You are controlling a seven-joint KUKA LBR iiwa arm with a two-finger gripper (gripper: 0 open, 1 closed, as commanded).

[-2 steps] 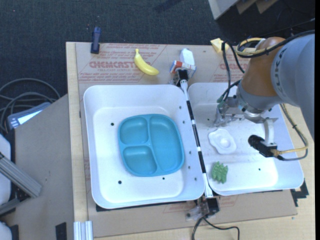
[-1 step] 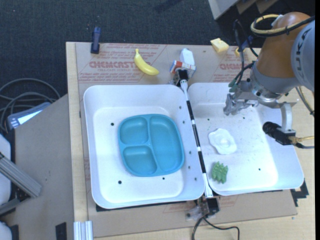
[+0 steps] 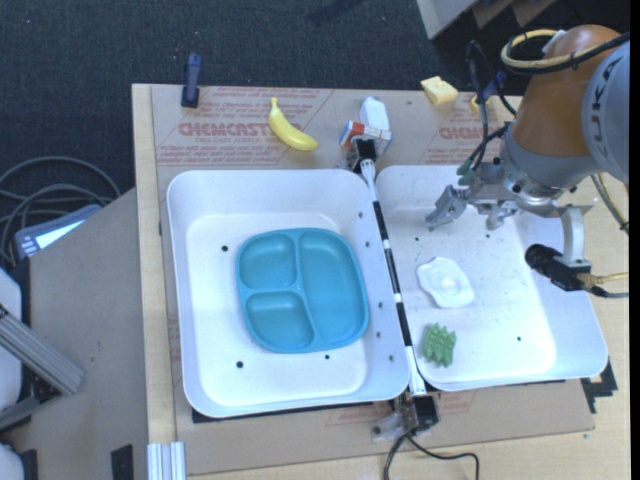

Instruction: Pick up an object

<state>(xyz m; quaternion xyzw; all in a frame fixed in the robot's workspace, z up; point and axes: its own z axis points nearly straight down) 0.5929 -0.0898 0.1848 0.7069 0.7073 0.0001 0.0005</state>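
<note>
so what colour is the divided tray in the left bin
Light blue tray, clear in the camera view.

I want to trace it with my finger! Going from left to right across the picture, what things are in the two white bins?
Blue plastic plate with three compartments → small green bumpy toy → flat white fried-egg-shaped toy → robot's grey pincer, hanging over the right bin.

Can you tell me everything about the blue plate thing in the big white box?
The blue plate is a light blue tray with rounded corners, and it looks like smooth plastic. Raised ridges split it into three compartments: two toward the far side and one wide one toward the near side. All three look bare. It lies flat, turned a little askew, on the floor of the left white bin, near the middle. Nothing else touches it.
</note>
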